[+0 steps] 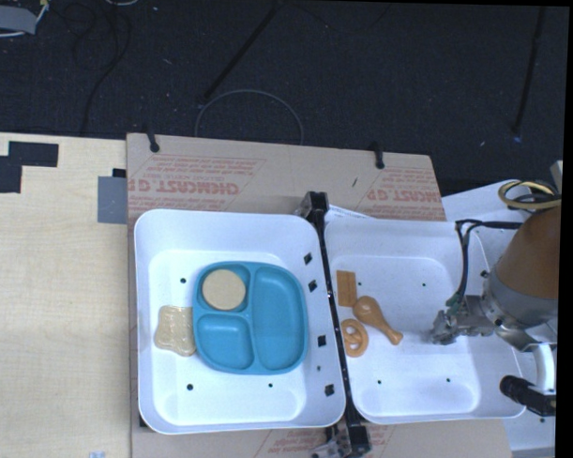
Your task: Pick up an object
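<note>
Gripper: the gripper (445, 328) hangs low over the right side of the right bin (421, 406), below the grey wrist and orange band; whether its jaws stand apart or together I cannot tell, and nothing shows between them.
Step in hand: judged as the approach, with no object lifted yet.
How to do it well: travel left toward the nearest piece, settle square over its narrow part, then descend (a slanted grasp on a rounded thing would likely squeeze it out sideways).
Nearest target: the tan spoon-like toy (377, 318), just left of the gripper and apart from it, lies flat on the bin floor with its round end toward the divider and its handle pointing back at the gripper.
Next: the pretzel-shaped piece (354, 338), touching or nearly touching the spoon-like toy's lower left, is golden brown, looped and flat.
Beyond: the small tan block (345, 286), further left by the divider, is rectangular and thin.
Farthest: the blue divided plate (264, 321) in the left bin (164, 247) carries a round cracker (222, 289); a pale toast-like slice (176, 329) lies against its far edge.
</note>
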`<action>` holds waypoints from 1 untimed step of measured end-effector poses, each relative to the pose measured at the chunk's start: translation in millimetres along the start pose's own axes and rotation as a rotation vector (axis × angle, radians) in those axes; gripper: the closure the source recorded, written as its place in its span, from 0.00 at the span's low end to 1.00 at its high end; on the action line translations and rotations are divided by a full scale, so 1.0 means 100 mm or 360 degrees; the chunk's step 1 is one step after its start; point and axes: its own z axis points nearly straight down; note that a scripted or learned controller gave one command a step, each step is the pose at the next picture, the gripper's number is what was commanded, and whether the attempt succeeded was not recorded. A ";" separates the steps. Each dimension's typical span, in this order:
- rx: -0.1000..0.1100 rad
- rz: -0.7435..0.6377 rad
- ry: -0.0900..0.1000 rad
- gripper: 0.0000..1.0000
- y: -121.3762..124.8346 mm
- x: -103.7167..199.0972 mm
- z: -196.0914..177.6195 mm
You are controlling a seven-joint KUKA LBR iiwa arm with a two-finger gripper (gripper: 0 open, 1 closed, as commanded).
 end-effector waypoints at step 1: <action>-0.0011 -0.0009 -0.0004 1.00 -0.03 0.07 -0.59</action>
